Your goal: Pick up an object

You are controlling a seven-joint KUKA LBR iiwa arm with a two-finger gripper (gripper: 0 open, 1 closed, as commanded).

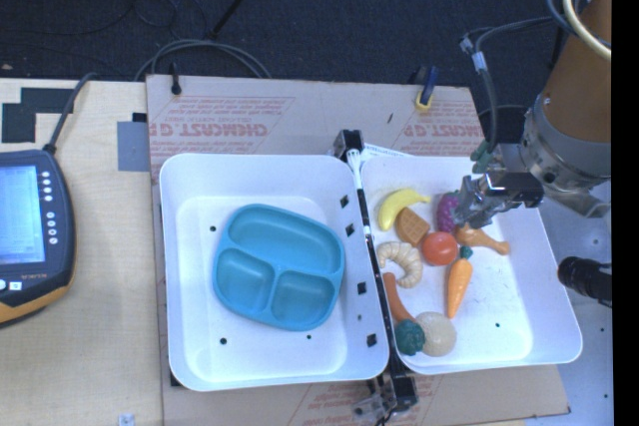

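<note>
Gripper (477, 200) hangs low at the upper right of the right bin (559, 334), just over a purple toy (448, 210); whether it is open or closed, or has anything, I cannot tell from this angle. Toy food is heaped in that bin, right of centre in the frame: a banana (398, 205) at the top, a waffle-like piece (410, 226) below it, a tomato (438, 248), a carrot (457, 284), a drumstick (484, 239) touching the tomato's right, a shrimp (399, 261), a sausage (394, 296), a pale round piece (436, 332) and broccoli (409, 338) at the bottom. Left bin (190, 214) holds a blue divided plate (280, 266). At the left edge lies a pendant (30, 229).
</note>
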